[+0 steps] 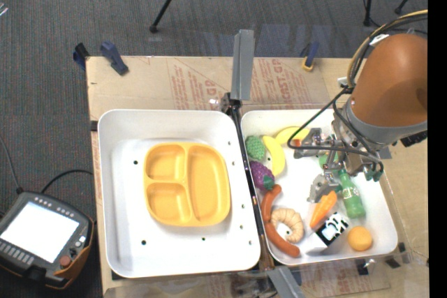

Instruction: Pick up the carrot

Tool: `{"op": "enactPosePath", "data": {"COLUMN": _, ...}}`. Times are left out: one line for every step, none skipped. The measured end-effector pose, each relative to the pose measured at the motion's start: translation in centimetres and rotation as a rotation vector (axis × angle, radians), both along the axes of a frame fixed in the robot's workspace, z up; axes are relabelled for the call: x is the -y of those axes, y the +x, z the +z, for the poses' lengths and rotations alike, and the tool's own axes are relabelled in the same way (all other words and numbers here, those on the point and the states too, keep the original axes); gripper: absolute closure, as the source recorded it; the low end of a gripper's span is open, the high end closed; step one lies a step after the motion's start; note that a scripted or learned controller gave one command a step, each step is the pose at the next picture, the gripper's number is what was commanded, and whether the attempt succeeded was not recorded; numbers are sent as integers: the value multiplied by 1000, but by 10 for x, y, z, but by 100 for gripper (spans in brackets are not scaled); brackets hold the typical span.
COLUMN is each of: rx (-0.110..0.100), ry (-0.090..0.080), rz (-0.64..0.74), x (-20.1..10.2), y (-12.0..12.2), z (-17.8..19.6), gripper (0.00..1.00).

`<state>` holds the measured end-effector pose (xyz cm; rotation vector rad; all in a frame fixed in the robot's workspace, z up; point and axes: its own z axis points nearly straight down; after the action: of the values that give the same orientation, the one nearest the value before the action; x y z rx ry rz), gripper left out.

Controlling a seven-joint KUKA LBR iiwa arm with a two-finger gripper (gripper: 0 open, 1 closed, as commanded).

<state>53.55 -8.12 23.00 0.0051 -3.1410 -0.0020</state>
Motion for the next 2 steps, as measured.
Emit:
{"op": "enactPosePath", "data": {"rx": -10, "ry": 1, "rz": -90, "x": 49, "y": -13, "z": -88, "gripper": 0}}
{"op": "enactPosePath", "data": {"rx": 6, "ry": 0, "rz": -312, "x": 36, "y": 4, "z": -136, "gripper": 0}}
